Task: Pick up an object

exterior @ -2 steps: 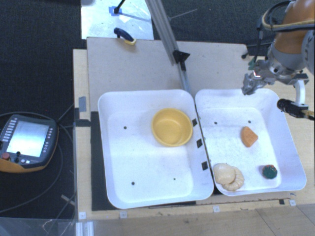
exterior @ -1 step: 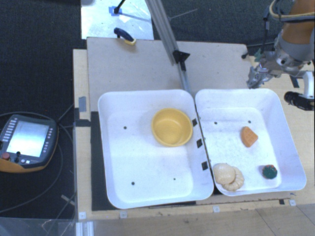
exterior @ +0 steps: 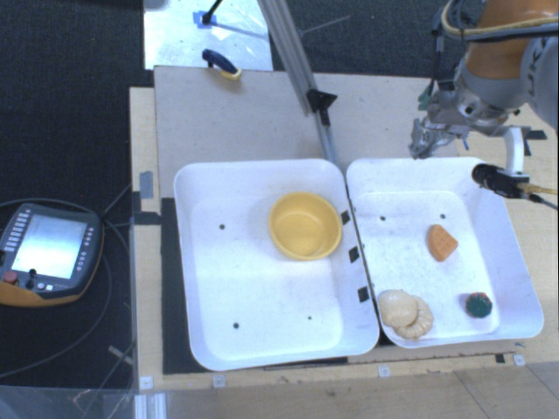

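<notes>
Table (exterior: pixel 236 116): two white bins placed side by side, edges touching; left bin (exterior: pixel 196 321), right bin (exterior: pixel 515 273). Blue-yellow clamp (exterior: pixel 221 62) at far edge.

Even, bright overhead light is washing the white bins (exterior: pixel 262 321) toward glare. Shadows are lying soft and faint. Detail is looking slightly grainy; dark floor (exterior: pixel 70 77) is staying dim.

Two white bins sit side by side: the left bin (exterior: pixel 210 321) at lower centre and the right bin (exterior: pixel 498 234) at lower right. One yellow bowl (exterior: pixel 305 225), one orange piece (exterior: pixel 442 243), one cream pastry (exterior: pixel 405 313), one dark green ball (exterior: pixel 478 305).
</notes>
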Tool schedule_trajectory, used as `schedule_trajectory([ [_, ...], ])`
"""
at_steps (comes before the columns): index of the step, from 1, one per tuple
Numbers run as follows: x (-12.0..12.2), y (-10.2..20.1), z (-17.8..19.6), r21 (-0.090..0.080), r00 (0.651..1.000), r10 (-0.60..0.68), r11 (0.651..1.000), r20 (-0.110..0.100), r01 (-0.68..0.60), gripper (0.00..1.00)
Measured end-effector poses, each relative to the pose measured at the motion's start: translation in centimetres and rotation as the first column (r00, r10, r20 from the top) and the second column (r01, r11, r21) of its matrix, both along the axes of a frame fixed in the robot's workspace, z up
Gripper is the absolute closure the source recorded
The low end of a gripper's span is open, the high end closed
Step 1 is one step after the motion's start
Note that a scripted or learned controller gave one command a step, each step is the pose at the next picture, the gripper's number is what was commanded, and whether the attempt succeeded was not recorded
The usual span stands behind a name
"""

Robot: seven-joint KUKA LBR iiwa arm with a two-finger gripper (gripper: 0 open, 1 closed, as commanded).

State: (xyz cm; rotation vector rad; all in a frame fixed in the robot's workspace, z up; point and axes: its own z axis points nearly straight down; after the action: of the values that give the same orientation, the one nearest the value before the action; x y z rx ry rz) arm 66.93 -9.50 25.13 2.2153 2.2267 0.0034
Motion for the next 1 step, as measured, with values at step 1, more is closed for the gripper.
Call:
schedule_trajectory([
  [1,-0.63,5.57,-1.01,0.000,1.000,0.000,1.000,-0.002,0.000,1.00],
])
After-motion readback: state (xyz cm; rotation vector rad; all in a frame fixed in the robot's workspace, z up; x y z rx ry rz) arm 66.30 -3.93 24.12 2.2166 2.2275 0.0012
